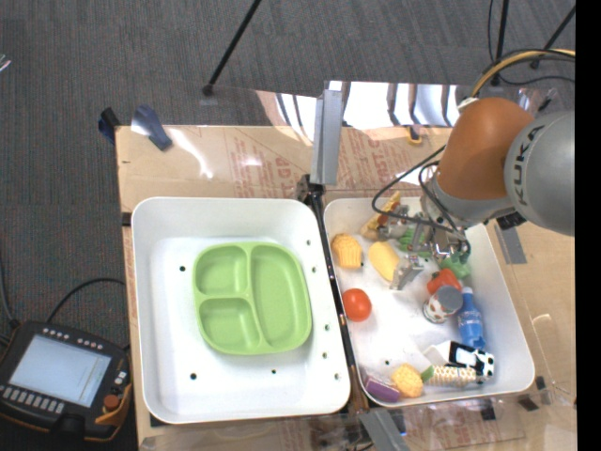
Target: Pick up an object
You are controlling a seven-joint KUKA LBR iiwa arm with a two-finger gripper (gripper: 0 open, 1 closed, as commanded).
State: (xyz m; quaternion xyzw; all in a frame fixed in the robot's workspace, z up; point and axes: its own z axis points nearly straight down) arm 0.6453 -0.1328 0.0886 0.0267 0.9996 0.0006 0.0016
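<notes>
- My gripper (420, 252) hung low over the far part of the right bin (515, 332), its metal fingers spread apart with nothing between them.
- A yellow lemon (382, 259) lay just left of the gripper, beside a corn cob (346, 250).
- A red tomato (356, 304) sat near the bin's left wall.
- A blue bottle (470, 324) lay below the gripper toward the right.
- A green divided plate (252, 298) lay in the left bin (160, 224) on the table (188, 163).
</notes>
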